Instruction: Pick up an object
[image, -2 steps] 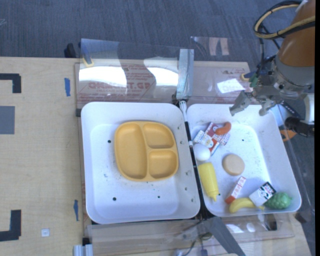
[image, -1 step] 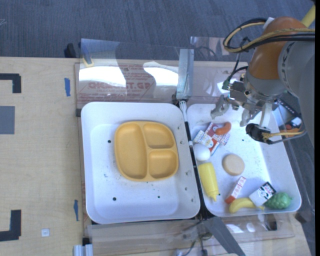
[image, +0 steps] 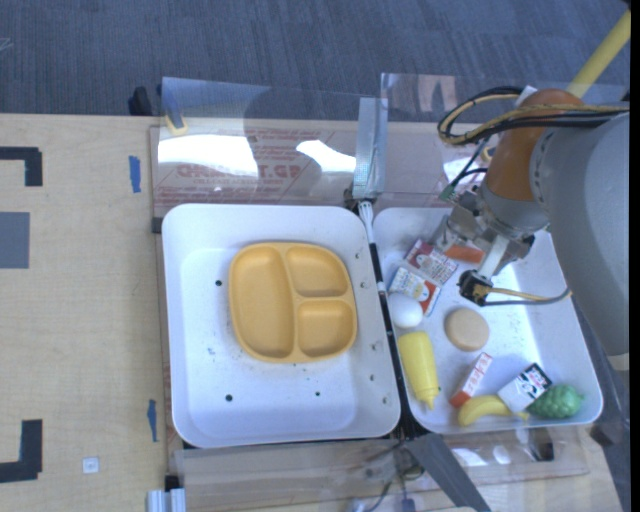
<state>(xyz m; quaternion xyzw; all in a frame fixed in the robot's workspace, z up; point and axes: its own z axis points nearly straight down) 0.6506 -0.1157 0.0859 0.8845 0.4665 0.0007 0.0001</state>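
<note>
Two white bins (image: 190, 330); one yellow divided plate (image: 292, 300), one yellow bottle (image: 420, 366), one banana (image: 484, 408), one white egg (image: 406, 312), one tan round piece (image: 467, 329) — one green toy (image: 556, 402), three small packets (image: 414, 283).

We see open floor around the yellow divided plate (image: 293, 300) in the left bin (image: 190, 330), toys packed close in the right bin (image: 580, 350).

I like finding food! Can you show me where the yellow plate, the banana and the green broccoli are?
yellow divided plate (image: 292, 300): camera view, on the ridge between its compartments.
banana (image: 482, 408): camera view, on the middle of its curved yellow body.
green broccoli (image: 556, 402): camera view, on its bumpy green top.
</note>
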